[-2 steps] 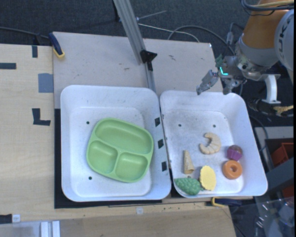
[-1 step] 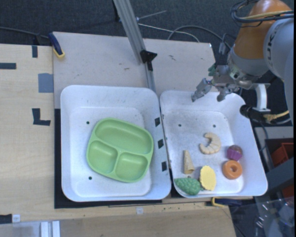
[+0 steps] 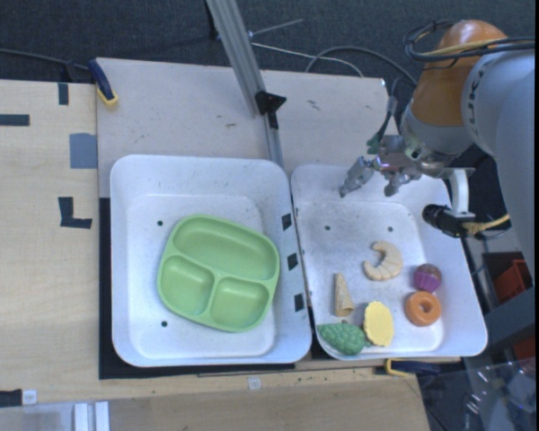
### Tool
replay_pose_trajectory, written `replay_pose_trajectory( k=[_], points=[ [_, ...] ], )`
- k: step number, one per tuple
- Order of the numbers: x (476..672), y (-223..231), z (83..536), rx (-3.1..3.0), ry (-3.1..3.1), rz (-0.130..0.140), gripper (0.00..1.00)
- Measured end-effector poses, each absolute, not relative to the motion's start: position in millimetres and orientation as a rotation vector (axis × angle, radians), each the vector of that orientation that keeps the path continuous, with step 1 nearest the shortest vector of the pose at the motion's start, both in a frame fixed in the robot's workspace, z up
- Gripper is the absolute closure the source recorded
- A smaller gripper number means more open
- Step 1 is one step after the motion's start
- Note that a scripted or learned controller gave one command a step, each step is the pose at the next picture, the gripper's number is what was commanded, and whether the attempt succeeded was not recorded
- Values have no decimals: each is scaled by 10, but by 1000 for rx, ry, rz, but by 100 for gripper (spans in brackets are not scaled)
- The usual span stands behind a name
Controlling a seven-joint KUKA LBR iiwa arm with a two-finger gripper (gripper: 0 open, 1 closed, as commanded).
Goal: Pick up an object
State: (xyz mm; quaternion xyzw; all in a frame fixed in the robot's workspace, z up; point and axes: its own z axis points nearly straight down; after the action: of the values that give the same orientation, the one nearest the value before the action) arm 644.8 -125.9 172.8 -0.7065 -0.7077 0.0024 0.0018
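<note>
My gripper (image 3: 374,184) hangs over the far edge of the right bin (image 3: 332,187), its two fingers spread open with nothing between them. Well below it in that bin lie a pale croissant (image 3: 384,261), a purple piece (image 3: 427,278), an orange ring (image 3: 423,308), a yellow piece (image 3: 378,323), a tan cone (image 3: 341,295) and a green leafy piece (image 3: 342,338). All of them lie apart from the gripper, toward the bin's near side.
The left bin (image 3: 135,196) holds a green divided tray (image 3: 219,272). A slanted metal pole (image 3: 242,52) crosses the bench behind the bins. The grey arm with its orange band (image 3: 458,70) comes in from the right.
</note>
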Motion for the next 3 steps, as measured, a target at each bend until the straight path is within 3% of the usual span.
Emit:
replay_pose_trajectory(
  k=[1,2,3],
  points=[
    [6391,-1282,1275,-2217,-2220,8,0],
    [6405,-1272,1405,-2217,-2225,3,100],
    [6516,-1267,1972,-2222,-2227,-5,100]
  ],
)
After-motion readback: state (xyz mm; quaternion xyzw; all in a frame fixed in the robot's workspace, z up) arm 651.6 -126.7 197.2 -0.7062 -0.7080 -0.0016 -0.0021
